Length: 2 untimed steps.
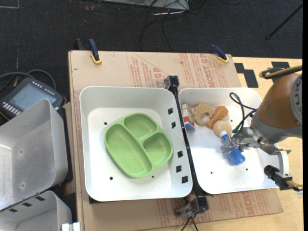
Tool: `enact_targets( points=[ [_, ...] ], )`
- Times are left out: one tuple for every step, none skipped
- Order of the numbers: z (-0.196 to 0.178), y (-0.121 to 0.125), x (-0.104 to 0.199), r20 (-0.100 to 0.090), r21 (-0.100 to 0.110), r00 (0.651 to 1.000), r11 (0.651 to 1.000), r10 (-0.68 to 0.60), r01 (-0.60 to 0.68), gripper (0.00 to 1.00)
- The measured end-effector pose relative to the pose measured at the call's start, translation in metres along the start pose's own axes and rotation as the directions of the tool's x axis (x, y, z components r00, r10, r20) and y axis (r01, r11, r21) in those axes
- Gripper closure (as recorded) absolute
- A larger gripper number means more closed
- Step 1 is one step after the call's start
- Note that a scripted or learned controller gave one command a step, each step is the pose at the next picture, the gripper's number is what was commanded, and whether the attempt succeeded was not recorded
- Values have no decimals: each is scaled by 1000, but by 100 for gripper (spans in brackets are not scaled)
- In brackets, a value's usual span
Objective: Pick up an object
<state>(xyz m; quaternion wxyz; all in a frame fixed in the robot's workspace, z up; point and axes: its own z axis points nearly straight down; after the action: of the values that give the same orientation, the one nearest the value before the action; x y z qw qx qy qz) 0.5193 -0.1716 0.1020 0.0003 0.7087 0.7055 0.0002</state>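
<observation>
White plastic bins sit side by side on a cardboard-topped bench (144, 66), w/ clamps at the back edge, presumably so nothing shifts while the arm works. In the left bin (91, 177) we see a green divided plate (138, 144): smooth, moulded, three compartments, lying flat near the middle. In the right bin (211, 182), small items cluster toward the back-left: a pale ring-shaped toy like a bagel (203, 113), an orange rounded piece (219, 114) touching it, a small red/white/blue carton (186, 118) against the divider, and a cream-coloured lump (222, 126) just below the orange piece. A blue cylinder-ish object (235, 156) lies closer to the bin's centre-right. The gripper (233, 146) hangs low right at that blue object; we judge it's the pick target. Whether the gripper is spread or pinching, we can't tell, since the metal parts overlap the blue object. Grey wrist w/ orange band (284, 97) comes in from the right.
</observation>
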Motion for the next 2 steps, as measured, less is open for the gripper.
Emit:
enact_targets(
  points=[
    [-46,-6,4,1,-3,1000,1000,-5,5,100],
    [-110,-4,3,2,-6,1000,1000,-8,8,100]
  ],
)
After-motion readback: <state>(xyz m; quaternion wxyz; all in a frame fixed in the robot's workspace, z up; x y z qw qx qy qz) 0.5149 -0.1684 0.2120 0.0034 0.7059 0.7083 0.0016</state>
